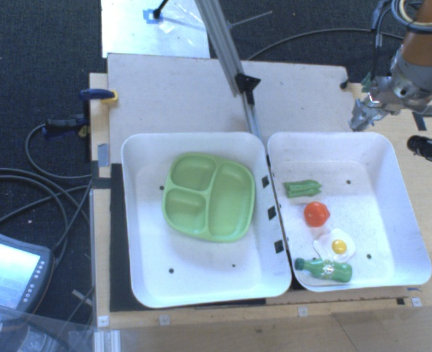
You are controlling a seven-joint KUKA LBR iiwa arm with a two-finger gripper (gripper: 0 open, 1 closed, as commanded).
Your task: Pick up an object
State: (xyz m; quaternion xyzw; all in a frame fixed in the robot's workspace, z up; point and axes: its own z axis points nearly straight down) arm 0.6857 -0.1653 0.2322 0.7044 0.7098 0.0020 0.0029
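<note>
- We see the gripper (362, 116) above the far rim of the right bin (403, 189); its state we cannot tell.
- Below it and to the left lie a green pod (302, 188), a tomato (316, 213), an egg (338, 246) and a bottle (326, 270).
- Further left, a green plate (209, 196) sits in the left bin (138, 218).

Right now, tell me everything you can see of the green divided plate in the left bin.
The green divided plate is pale lime green with a smooth, plastic-looking surface and a rounded-square outline. Raised ridges split it into three compartments: two smaller ones on one side and a larger one on the other, all bare. It lies flat, face up and slightly rotated, on the floor of the left bin, toward the bin's upper middle. Nothing rests on it or touches it apart from the bin floor; the tool is far off, past the right bin's upper rim.
</note>
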